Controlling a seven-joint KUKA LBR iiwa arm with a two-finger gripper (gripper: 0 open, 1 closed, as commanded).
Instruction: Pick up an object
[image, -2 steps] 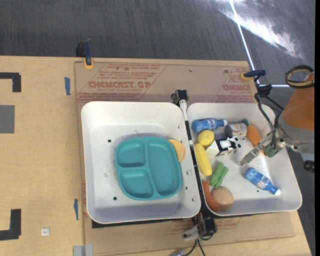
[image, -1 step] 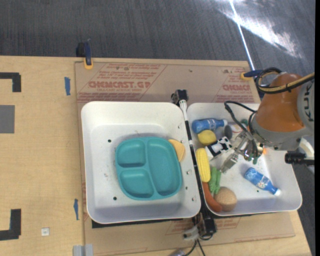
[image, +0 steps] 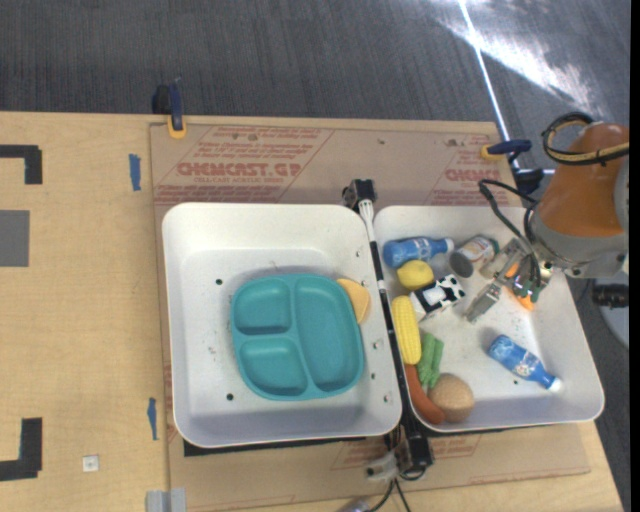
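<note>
- Camera view, from above and at a slant: the pincer (image: 492, 296) is seen low inside the right bin (image: 575, 345), its metal fingers pointing down and to the view's left.
- Whether the pincer is spread or closed cannot be told; nothing is seen held in it.
- The pincer's tip is seen just beside a black-and-white toy (image: 441, 294), with bare bin floor under it.
- A small orange item (image: 524, 291) is seen right at the pincer's body; contact cannot be judged.
- A grey can (image: 472, 253) lies near the pincer, toward the far wall.
- A blue bottle (image: 417, 248) lies along the far wall, with a yellow lemon (image: 415, 273) just in front of it.
- An ear of corn (image: 405, 327) is laid along the bin's left wall, with a green vegetable (image: 431, 359) beside it and a carrot (image: 422, 396) below.
- A brown potato (image: 452, 396) rests in the near corner, touching the carrot.
- A second blue bottle (image: 522, 361) lies apart on the bin's right side.
- In the left bin (image: 190, 300) a teal divided tray (image: 296, 336) is placed, with a yellow piece (image: 356, 297) tucked at its far right edge.
- Both bins are carried by the desk (image: 70, 300) on a cardboard sheet (image: 240, 165).
- The arm (image: 585, 195) is bent in from the view's right, its orange band above the wrist, angled down into the right bin.
</note>
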